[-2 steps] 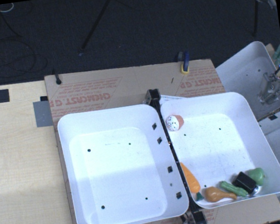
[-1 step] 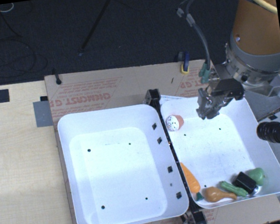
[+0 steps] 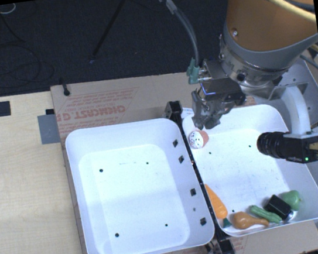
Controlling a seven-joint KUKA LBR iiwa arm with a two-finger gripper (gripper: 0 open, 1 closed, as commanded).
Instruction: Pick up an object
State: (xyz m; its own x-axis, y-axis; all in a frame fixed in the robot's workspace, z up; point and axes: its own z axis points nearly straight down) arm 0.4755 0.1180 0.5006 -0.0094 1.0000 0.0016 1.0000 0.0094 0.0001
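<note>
**Gripper at the upper left of the right bin, a small ball just below it**

My arm (image 3: 269,12) is the largest thing in view, and its upper part is cut off by the top and right edges; the orange band takes up most of what shows. It also hides the far right corner of the right bin (image 3: 253,162).

The left bin (image 3: 133,192) lies beside the right one, the two meeting along a dark divider with clips; its floor shows small dark dots.

A black cylindrical fitting (image 3: 283,146) on a white bracket overhangs the right bin's right side and covers part of that wall.

My gripper (image 3: 209,123) hangs over the upper left corner of the right bin, close to the divider. The fingers are dark against dark hardware, and I cannot tell whether they stand apart or together. Nothing is visibly between them.

Just below the fingertips lies a small ball (image 3: 197,139), white with a reddish side, on the bin floor by the divider. It looks just clear of the gripper, though the slant makes contact hard to judge.

In the near corner of the right bin sits a cluster: an orange carrot-shaped piece (image 3: 216,202) along the divider, a tan pear-shaped piece (image 3: 242,220), a green piece (image 3: 290,198), and a black block (image 3: 277,206) partly covering the green.
</note>
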